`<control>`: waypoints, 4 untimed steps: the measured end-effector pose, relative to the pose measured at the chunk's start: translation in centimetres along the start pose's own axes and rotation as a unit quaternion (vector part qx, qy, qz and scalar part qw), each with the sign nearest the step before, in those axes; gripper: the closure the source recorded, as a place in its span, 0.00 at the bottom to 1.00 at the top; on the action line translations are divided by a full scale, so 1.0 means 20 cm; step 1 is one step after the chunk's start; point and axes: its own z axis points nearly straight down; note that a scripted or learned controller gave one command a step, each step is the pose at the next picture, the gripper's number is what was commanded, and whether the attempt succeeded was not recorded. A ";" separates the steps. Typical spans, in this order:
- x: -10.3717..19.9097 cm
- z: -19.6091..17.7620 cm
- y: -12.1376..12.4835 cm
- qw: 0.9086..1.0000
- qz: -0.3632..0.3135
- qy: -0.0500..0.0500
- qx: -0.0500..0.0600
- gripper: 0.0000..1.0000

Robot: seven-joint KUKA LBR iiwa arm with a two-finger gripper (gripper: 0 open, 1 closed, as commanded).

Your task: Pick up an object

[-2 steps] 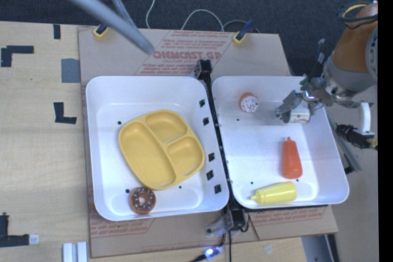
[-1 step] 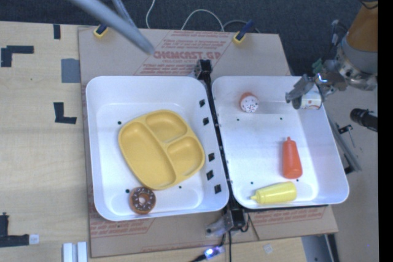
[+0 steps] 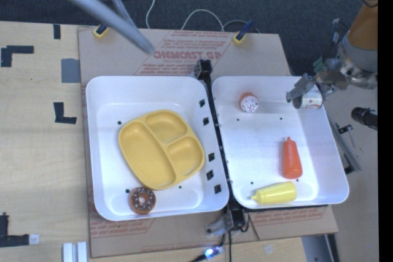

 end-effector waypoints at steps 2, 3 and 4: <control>0.53 -0.10 -0.11 1.000 -0.002 0.001 0.001 1.00; 0.75 -0.05 -0.19 1.000 -0.002 0.001 0.002 1.00; 1.05 -0.09 -0.25 1.000 -0.003 0.001 0.001 1.00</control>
